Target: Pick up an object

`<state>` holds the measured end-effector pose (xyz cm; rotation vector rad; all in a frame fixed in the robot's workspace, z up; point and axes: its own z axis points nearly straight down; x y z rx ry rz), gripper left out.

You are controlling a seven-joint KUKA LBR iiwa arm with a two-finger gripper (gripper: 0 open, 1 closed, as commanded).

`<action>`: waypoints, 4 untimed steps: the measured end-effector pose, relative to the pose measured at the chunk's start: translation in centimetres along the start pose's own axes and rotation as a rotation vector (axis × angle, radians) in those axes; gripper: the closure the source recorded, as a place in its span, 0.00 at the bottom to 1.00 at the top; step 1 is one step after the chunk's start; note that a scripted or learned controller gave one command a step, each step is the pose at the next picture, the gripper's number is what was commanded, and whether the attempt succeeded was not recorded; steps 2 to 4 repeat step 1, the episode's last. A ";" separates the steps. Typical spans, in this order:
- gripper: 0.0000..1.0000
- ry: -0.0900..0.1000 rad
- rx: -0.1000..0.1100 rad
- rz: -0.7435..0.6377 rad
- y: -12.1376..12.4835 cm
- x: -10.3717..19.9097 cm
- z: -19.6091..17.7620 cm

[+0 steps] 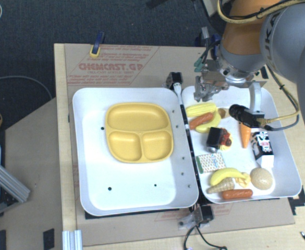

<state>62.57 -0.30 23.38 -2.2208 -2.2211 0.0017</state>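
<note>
Looking down on the bench, you see two white bins side by side. The left bin (89,155) holds a yellow divided tray (139,130), which lies well away from the gripper (207,91). The right bin (285,163) carries the pickable clutter. Directly under the gripper lies a yellow corn cob (200,109), with an orange-red sausage (202,120) touching its lower edge. Just past those, farther from the gripper, sits a small black box (215,138). Off to the gripper's far side lie a carrot (245,135) and a black-and-white cow figure (261,143). Farthest from the gripper, along the bin's near wall, rest a patterned packet (211,162), a banana (226,177), a second red sausage (236,194) and a tan round bun (261,178).

Your arm reaches in from the right, its orange band (251,14) high above the wrist, and the wrist points down over the right bin's far end. The gripper hangs just above the corn cob; you cannot tell from this slant whether it is spread or closed, and nothing shows gripped.
</note>
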 end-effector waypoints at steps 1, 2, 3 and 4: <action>1.00 0.000 0.001 0.000 0.8 -0.4 1.4; 1.00 0.000 0.001 0.000 0.8 -0.4 1.4; 1.00 0.000 0.001 0.000 0.8 -0.4 1.4; 1.00 0.000 0.001 0.000 0.8 -0.4 1.4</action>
